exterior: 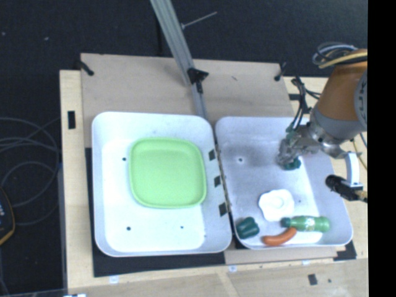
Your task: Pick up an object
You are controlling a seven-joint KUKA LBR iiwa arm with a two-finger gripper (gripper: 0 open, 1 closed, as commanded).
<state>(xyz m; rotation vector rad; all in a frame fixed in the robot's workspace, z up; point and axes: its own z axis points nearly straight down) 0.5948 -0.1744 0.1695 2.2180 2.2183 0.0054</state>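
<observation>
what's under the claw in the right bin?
The claw sits low over the right bin. A small teal bit shows at its tip; I cannot tell whether that is an object or part of the claw. Whatever lies directly beneath is covered by the claw and wrist.

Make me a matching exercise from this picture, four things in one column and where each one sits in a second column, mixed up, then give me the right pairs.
Things:
1. green plate
2. green bottle
3. orange carrot-shaped toy
4. tool

Places:
A. lying along the near edge of the right bin
B. over the upper part of the right bin
C. in the middle of the left bin
D. near corner of the right bin, just beyond the orange toy

Pairs: 1-C, 2-D, 3-A, 4-B
</observation>
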